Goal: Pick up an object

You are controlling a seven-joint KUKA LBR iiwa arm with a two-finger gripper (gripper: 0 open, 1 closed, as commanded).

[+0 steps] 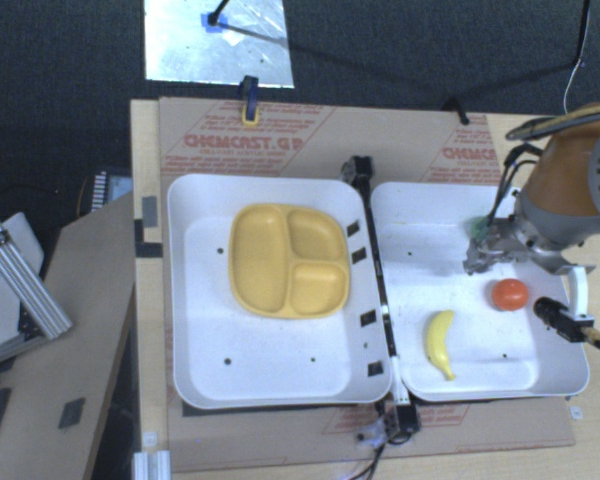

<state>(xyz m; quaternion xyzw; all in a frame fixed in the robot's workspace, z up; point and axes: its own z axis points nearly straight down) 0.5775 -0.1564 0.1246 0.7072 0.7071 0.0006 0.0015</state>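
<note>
Yellow banana [440,344] is lying near the front of the right bin [420,268], w/ a red-orange ball [509,294] sitting just beyond it, to the right. Grey arm w/ orange band is reaching in from the right; its tool [477,259] is hovering low over the right bin, just left of and behind the ball, beside a small green item [478,227]. Yellow divided tray [287,260] is resting in the left bin [195,298]. Both bins are sitting on the desk [280,133].
</note>
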